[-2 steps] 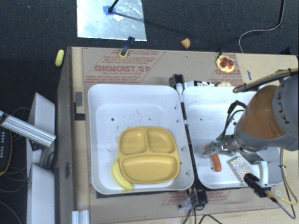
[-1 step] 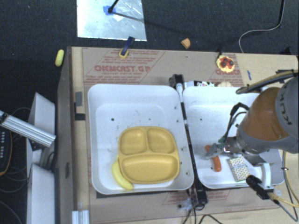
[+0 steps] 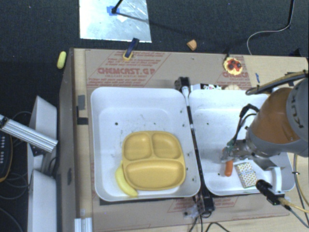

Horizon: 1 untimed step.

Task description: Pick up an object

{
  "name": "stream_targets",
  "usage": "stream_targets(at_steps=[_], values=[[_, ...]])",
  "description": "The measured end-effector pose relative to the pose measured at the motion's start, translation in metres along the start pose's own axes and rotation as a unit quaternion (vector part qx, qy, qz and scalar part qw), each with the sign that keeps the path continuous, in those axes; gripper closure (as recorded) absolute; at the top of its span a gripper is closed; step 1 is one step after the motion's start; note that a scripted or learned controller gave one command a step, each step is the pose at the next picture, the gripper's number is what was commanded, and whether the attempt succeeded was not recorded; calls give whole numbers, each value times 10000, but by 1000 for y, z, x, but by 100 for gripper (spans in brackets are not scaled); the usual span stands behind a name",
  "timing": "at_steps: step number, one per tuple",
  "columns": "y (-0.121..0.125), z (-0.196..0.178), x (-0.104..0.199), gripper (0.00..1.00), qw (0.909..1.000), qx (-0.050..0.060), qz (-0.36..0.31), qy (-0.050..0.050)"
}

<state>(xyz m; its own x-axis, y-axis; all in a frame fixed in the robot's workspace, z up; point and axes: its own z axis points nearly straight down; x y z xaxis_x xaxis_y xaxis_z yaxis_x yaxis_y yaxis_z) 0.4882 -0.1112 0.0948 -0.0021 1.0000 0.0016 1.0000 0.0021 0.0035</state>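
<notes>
Camera view: two white bins sit side by side on the bench. The left bin (image 3: 104,129) holds a yellow divided plate (image 3: 153,159) with a yellow banana-shaped toy (image 3: 123,182) tucked against its lower-left edge. In the right bin (image 3: 212,124) the arm comes in from the right, and its gripper (image 3: 232,152) hangs low over the bin's lower part, just above a small orange carrot-like piece (image 3: 228,168). Beside that piece lies a patterned card-like packet (image 3: 245,174), touching or nearly touching it.

Whether the fingers are spread or pressed together I cannot tell — the wrist body hides them, and nothing is visibly pinched.

The orange piece looks like the nearest thing to pick: small, light, probably hard plastic and a little slick, so it may roll or squirt out. A grasp across its narrow middle, fingers on either long side, seems safest. The flat packet would be harder to lift off the floor.
</notes>
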Motion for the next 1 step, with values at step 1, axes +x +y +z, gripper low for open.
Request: stream_targets(at_steps=[1], values=[[65,-90,48,100,10000,-4,-10,-6]])
